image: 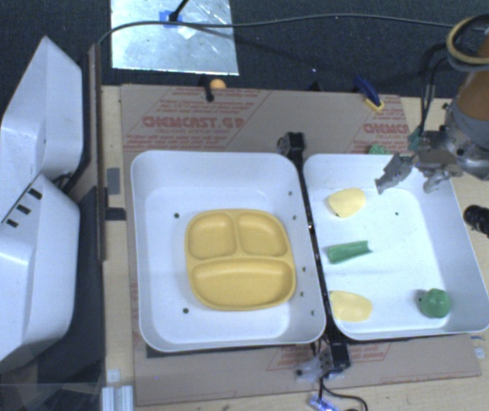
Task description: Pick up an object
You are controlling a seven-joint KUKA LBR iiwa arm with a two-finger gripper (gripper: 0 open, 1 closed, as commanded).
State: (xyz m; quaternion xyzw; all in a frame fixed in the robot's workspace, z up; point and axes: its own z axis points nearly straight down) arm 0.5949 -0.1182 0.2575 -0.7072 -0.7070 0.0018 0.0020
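The right bin (450, 255) holds a pale yellow piece (346, 202) near its back left, a green stick (348, 251) in the middle left, another pale yellow piece (350, 306) at the front left, and a round green object (434, 303) at the front right. My gripper (412, 175) hovers over the bin's back edge, to the right of the upper yellow piece. Its fingers are spread apart with nothing between them.
A yellow divided plate (240, 259) lies in the left bin (154, 229). A black divider (308, 229) runs between the bins. White housings (34, 204) stand at the far left, a metal sheet (174, 24) at the back.
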